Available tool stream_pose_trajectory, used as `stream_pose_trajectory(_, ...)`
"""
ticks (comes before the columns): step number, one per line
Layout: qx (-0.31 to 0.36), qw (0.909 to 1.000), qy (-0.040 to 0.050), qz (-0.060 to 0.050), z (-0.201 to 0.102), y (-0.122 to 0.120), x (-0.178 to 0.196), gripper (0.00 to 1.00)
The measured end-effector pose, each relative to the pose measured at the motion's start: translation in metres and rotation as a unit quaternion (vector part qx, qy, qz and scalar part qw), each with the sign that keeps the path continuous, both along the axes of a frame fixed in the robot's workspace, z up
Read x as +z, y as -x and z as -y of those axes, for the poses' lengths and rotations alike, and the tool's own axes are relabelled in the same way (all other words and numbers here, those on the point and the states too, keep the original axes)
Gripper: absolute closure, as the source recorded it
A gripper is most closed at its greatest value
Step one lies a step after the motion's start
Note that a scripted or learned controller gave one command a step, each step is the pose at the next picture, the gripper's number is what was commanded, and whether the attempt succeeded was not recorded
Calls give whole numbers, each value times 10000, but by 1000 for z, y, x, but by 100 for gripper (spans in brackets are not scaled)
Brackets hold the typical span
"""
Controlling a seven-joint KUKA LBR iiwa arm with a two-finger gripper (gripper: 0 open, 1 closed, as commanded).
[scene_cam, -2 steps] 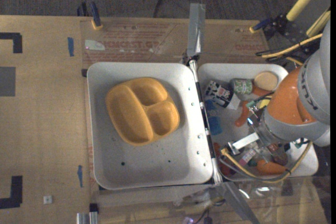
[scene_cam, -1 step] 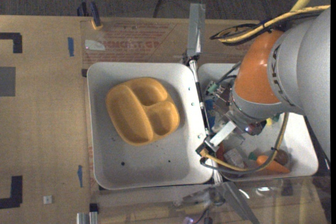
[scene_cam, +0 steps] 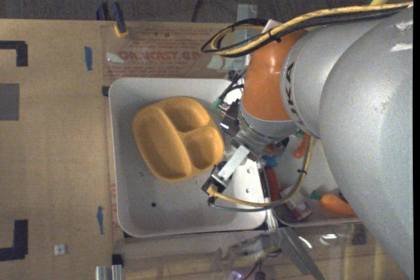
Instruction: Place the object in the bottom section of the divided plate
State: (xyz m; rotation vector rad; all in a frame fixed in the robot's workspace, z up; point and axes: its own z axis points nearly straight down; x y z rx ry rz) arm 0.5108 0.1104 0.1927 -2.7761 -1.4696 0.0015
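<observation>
Camera view — divided plate (scene_cam: 177,138) beside arm (scene_cam: 341,95).

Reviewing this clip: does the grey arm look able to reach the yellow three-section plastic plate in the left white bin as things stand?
Probably yes. The yellow three-section plastic plate lies uncovered in the left white bin, its sections open from above, and the arm's wrist hangs just beside its right edge.

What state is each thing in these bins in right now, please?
Divided plate: right way up in the left bin, all sections empty.
Arm: over the edge between the bins, beside the plate.
Orange object: lying in the right bin, partly hidden by the arm.
Red object: lying in the right bin.
</observation>
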Motion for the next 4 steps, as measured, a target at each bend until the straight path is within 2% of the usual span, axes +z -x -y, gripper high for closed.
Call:
stream_pose_trajectory(1, 1003, 9950, 1, 1, -77, -79, -45, 100)
stream_pose_trajectory(2, 2173, 9761, 3, 12, -40, -156, 45, 100)
stream_pose_trajectory(3, 3052, 9523, -7, -6, -80, -106, -46, 100)
stream_pose_trajectory(4, 2461, 9693, -7, -9, -16, -58, -82, 100)
